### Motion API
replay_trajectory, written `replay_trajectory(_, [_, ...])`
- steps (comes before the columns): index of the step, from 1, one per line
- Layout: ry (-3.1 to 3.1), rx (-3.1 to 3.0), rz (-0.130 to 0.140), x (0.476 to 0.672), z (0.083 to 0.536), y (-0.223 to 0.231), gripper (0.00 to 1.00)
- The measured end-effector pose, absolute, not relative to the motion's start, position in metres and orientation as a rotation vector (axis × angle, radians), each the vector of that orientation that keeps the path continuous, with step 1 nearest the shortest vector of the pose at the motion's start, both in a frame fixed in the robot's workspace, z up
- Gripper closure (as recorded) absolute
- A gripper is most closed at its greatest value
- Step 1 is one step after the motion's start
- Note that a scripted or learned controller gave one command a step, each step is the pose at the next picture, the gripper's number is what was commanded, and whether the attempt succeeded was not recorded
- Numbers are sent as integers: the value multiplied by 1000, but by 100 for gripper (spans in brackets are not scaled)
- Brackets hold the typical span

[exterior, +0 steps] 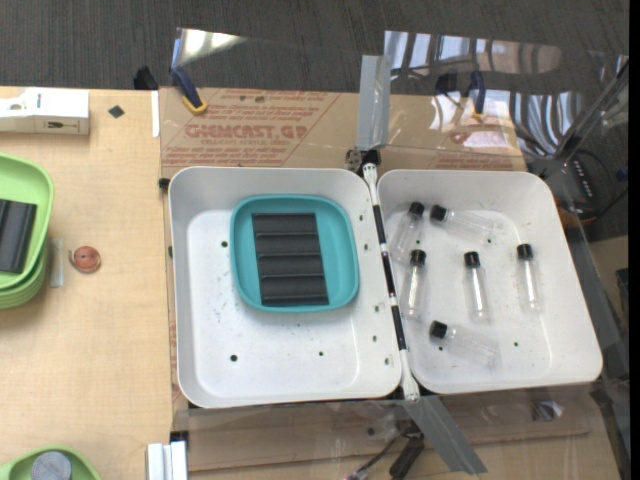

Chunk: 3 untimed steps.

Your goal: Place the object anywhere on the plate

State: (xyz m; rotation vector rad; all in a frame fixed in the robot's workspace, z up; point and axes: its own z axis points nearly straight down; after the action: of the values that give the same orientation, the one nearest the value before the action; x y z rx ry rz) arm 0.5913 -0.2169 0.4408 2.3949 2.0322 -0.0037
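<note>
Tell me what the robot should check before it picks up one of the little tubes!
1. Plate sits flat in the left bin: ok.
2. Plate has room: cannot tell for sure; a dark ribbed insert covers its middle, and the teal edge around it is bare.
3. Tubes are in the right bin: ok, six clear tubes with black caps.
4. An easy tube lies apart from the others: ok, the right tube has space all round.
5. Some tubes are crowded: not ok, the top two lie close together.
6. Gripper is ready above a tube: cannot tell.
</note>
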Motion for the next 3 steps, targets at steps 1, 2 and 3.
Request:
replay_trajectory(1, [1823,2561,-7,566,440,-217,0])
replay_trajectory(2, [1654,2674,-8,559,439,-214,0])
replay_trajectory(3, [1524,2748,-7,580,440,-215,0])
